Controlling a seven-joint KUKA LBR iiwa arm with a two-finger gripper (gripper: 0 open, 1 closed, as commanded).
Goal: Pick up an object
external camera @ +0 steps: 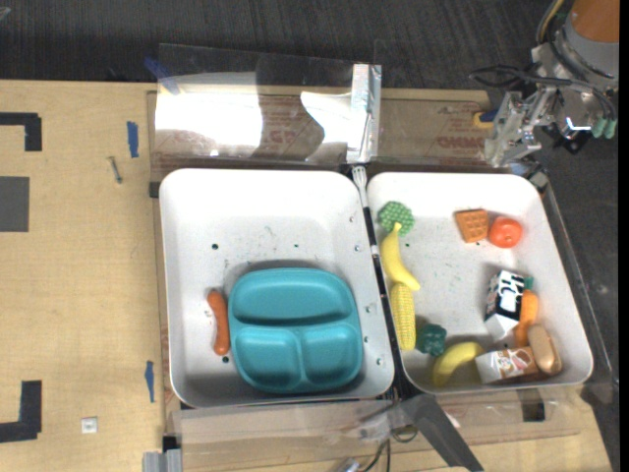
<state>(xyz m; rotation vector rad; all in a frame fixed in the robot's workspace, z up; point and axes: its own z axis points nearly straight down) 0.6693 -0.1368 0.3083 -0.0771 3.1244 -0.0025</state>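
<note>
We see the gripper (513,134) hanging at about one o'clock in the camera view, just outside the far rim of the right bin (560,254); whether it is open or closed we cannot tell, and nothing shows in its grasp. We judge it parked there so the bins lie unobstructed before a descent; no object has been picked yet.

Candidates all sit in the right bin; at its twelve o'clock lie an orange waffle piece (472,225) and a tomato (505,232), touching each other and nearest the gripper; along the nine o'clock wall run a broccoli (396,214), a banana (397,260) and a corn cob (403,316), end to end; hugging the wall, these would leave one side poorly reachable, we think. From four to six o'clock a milk carton (506,297), a carrot (530,308), a bread roll (543,349), a small box (501,364), a yellow piece (455,359) and a dark green piece (430,338) crowd together; a grasp there risks catching a neighbour.

The left bin (197,214) holds a teal divided tray (295,340) with a sausage (220,321) just beside it at nine o'clock.
</note>
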